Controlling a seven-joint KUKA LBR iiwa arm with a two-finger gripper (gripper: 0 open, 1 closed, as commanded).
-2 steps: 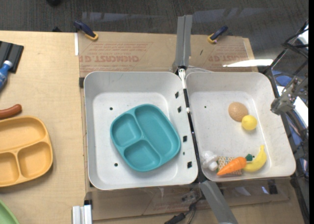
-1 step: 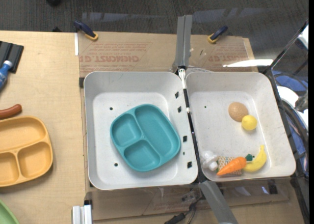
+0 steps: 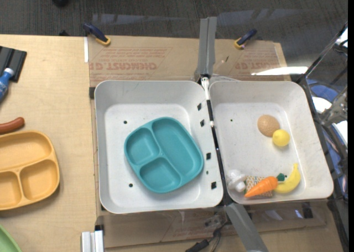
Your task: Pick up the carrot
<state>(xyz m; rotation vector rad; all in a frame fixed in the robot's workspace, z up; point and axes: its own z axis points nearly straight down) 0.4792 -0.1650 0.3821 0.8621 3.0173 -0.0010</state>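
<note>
- The carrot [image 3: 261,187] is lying in the right bin [image 3: 310,104], close to its near wall. It is a smooth, tapered orange toy with a small green top.
- The carrot's pointed end is aiming toward the bin's near left corner, and its green top is touching the banana [image 3: 291,179].
- The banana is showing as a curved, glossy yellow piece, sitting just beside the carrot on the side of the bin's outer wall.
- How far the gripper's jaws are standing open, and whether they are holding anything, cannot be told. For the same reason, where the carrot is lying relative to them cannot be told.
- A speckled scrap [image 3: 255,180] is peeking out from behind the carrot, too small to identify. A small white lump [image 3: 237,180] beside it is just as unclear.
- A matte tan egg [image 3: 268,125] and a round yellow lemon [image 3: 281,138] are sitting together farther back in the same bin, well apart from the carrot.
- A teal plate [image 3: 163,154] with three compartments and rounded corners is resting flat in the left bin [image 3: 110,99]. Both bins are looking like thin, shallow white plastic.
- Brown cardboard [image 3: 144,57] is lying under the bins.
- An orange tray [image 3: 25,171] on the wooden bench is being cut off by the frame edge.
</note>
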